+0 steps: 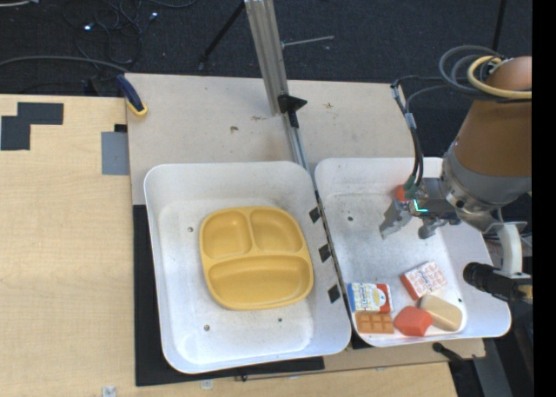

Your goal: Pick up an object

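The left bin (pixel 174 204) is the biggest thing on the bench and holds a yellow divided tray (pixel 256 256) lying flat near its middle. The right bin (pixel 347 182) is where the work is: the arm (pixel 495 139) reaches in from the right, and its gripper (pixel 410 221) hangs over the bin's middle, fingers spread apart with nothing between them

The small items sit bunched in the near right corner of that bin. The red-and-white packet (pixel 425 279) lies farthest of the bunch, tilted, its long side running from near-left to far-right. Nearer are the cream block (pixel 442 312), the red block (pixel 413 322), the picture carton (pixel 369 297) and the waffle piece (pixel 375 323) just near of it, the last two touching or almost so

The relation that matters: every candidate lies on the near side of the gripper, well apart from it. The packet looks the closest pick, nearer and slightly right of the fingertips, so the gripper would need to travel toward the near edge and descend
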Motion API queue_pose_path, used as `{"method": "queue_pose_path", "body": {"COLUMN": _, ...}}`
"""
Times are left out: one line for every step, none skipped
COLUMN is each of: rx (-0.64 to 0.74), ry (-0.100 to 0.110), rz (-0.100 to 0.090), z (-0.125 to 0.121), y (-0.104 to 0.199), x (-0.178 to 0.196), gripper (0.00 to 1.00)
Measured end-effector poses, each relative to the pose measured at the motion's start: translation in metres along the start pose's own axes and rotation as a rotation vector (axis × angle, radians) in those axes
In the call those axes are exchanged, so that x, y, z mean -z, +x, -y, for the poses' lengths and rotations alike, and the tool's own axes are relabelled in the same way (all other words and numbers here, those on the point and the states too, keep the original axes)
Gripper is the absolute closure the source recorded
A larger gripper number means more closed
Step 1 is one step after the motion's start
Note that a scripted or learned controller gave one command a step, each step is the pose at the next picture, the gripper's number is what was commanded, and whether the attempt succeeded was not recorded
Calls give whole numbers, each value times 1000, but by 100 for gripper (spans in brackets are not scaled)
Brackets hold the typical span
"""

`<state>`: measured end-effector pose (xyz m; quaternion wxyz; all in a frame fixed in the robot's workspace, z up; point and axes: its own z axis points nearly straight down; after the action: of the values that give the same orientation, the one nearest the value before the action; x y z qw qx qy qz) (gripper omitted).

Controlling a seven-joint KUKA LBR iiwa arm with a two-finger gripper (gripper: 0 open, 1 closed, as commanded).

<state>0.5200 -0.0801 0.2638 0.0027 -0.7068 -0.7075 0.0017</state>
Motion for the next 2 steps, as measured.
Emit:
{"method": "queue_pose_path", "body": {"rx": 0, "ry": -2, "rz": 0, "z": 0, "y": 0, "x": 1, "gripper": 0}}
{"method": "queue_pose_path", "body": {"rx": 0, "ry": 3, "rz": 0, "z": 3, "y": 5, "x": -62, "gripper": 0}}
